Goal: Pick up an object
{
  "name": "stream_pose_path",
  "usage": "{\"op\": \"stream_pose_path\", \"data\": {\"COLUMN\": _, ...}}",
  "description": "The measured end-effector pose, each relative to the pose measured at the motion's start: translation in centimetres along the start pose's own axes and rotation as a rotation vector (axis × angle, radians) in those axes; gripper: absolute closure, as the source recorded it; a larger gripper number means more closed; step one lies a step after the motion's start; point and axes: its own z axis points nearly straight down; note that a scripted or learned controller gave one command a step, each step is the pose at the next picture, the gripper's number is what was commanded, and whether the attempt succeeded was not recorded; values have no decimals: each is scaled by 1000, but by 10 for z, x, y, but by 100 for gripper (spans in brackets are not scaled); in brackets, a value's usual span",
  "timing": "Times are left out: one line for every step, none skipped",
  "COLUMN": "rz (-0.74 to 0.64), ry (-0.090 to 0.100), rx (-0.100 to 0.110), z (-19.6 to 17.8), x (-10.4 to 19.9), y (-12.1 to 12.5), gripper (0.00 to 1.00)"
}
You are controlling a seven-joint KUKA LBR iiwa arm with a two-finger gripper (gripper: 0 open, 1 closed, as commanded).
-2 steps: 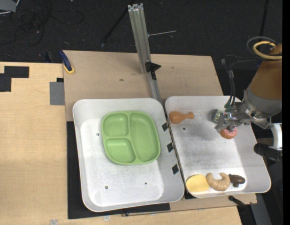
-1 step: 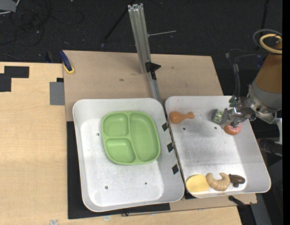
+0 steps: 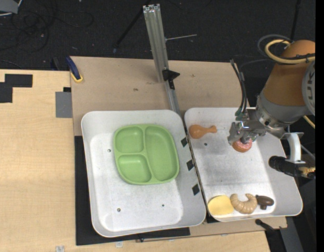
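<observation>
In the right bin (image 3: 230,177) my gripper (image 3: 243,138) hangs over a red round object (image 3: 242,145), which peeks out just under the fingers. An orange chicken drumstick (image 3: 202,131) lies at the bin's upper left. Along the front edge sit a yellow piece (image 3: 220,206), a tan shrimp (image 3: 244,203) and a small dark brown piece (image 3: 265,201). Whether the red object is between the fingers is hidden by the gripper body.
The left bin (image 3: 99,193) holds a green three-compartment plate (image 3: 146,154). A metal post (image 3: 157,46) rises behind the bins. Black clips (image 3: 189,164) line the divide between bins. The arm's grey and orange body (image 3: 288,83) stands over the right bin's far right.
</observation>
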Motion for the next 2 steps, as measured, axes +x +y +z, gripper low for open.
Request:
{"op": "stream_pose_path", "data": {"rz": -2, "ry": 0, "rx": -3, "z": -11, "x": 53, "y": 6, "gripper": 100}}
{"op": "stream_pose_path", "data": {"rz": -2, "ry": 0, "rx": -1, "z": -19, "x": 110, "y": 16, "gripper": 100}}
